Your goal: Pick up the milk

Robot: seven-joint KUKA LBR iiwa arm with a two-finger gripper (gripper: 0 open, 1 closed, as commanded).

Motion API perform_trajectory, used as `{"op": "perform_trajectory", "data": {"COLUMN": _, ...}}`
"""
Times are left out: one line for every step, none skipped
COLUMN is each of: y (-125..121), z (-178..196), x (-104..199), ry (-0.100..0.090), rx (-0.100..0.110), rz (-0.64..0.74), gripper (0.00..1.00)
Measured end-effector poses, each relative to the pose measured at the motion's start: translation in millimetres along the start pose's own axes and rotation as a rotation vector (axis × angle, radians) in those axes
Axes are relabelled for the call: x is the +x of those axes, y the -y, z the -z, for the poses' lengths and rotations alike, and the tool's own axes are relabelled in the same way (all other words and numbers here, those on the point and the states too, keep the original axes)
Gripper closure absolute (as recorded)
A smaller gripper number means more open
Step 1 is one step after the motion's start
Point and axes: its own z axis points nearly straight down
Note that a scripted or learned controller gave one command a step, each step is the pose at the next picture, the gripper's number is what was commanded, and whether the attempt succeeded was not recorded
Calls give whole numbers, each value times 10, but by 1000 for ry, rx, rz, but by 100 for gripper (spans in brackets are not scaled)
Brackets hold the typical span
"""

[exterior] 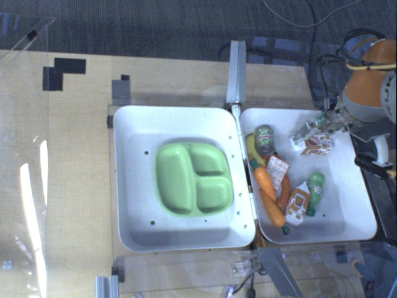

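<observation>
A small white carton with red print, which I take to be the milk, lies tilted in the back right part of the right bin. My gripper hangs right over the carton's back edge, reaching in from the grey and orange arm at the right. It is very close to the carton, perhaps touching it. Nothing is visibly lifted. A second white and orange carton lies near the front of the same bin.
The right bin also holds a dark green can, a banana, a carrot, a sausage, a small snack pack and a green bottle. In the left bin sits a green divided tray.
</observation>
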Motion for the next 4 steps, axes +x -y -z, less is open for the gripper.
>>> {"op": "perform_trajectory", "data": {"y": 97, "z": 9, "x": 49, "ry": 10, "rx": -2, "rz": 56, "gripper": 0}}
{"op": "perform_trajectory", "data": {"y": 157, "z": 8, "x": 18, "ry": 4, "rx": -4, "rz": 94, "gripper": 0}}
{"op": "perform_trajectory", "data": {"y": 94, "z": 192, "x": 30, "ry": 6, "rx": -17, "rz": 97, "gripper": 100}}
{"op": "perform_trajectory", "data": {"y": 56, "z": 326, "x": 34, "ry": 10, "rx": -25, "rz": 100, "gripper": 100}}
